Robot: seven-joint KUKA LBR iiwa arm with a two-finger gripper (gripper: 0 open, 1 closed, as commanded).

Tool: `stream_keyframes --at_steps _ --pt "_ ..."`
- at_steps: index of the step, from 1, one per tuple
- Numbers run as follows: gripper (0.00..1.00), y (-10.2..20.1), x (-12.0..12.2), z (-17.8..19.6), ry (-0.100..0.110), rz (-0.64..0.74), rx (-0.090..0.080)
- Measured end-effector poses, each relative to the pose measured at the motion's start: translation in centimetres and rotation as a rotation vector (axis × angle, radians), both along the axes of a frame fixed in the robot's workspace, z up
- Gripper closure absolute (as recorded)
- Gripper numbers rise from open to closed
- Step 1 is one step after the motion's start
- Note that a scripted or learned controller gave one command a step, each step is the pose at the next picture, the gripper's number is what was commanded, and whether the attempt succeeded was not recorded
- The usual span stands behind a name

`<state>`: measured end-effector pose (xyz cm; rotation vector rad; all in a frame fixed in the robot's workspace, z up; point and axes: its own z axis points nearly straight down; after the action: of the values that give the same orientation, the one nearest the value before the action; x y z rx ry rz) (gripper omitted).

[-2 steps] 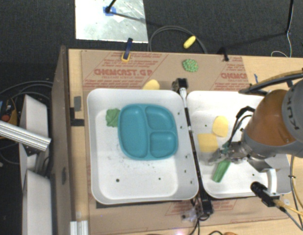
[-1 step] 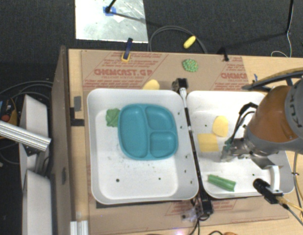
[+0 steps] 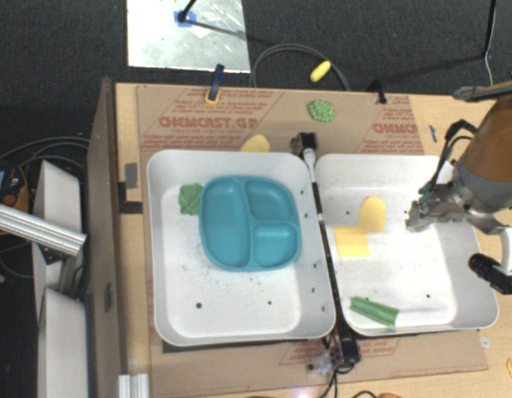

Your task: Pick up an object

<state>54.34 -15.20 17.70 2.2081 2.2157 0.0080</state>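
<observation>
The yellow egg-shaped piece [image 3: 373, 213] in the right bin [image 3: 455, 305], near the end effector [image 3: 423, 211] whose grip I cannot tell, looks light, smooth, slippery; best pinched across its middle.

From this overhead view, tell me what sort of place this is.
Probably a robotics lab's grasping test bench: two white bins side by side, toy items like a blue divided plate, and a robot arm reaching in.

Grey arm [image 3: 488, 185] with orange band and black cable.
</observation>
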Motion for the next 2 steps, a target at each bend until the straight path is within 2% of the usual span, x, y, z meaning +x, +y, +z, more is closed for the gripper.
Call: stream_keyframes --at_steps 1,2 --pt "1.0 1.7 -1.5 1.4 0.011 0.002 0.006" --pt "1.0 4.0 3.1 -6.3 0.014 0.003 0.007"
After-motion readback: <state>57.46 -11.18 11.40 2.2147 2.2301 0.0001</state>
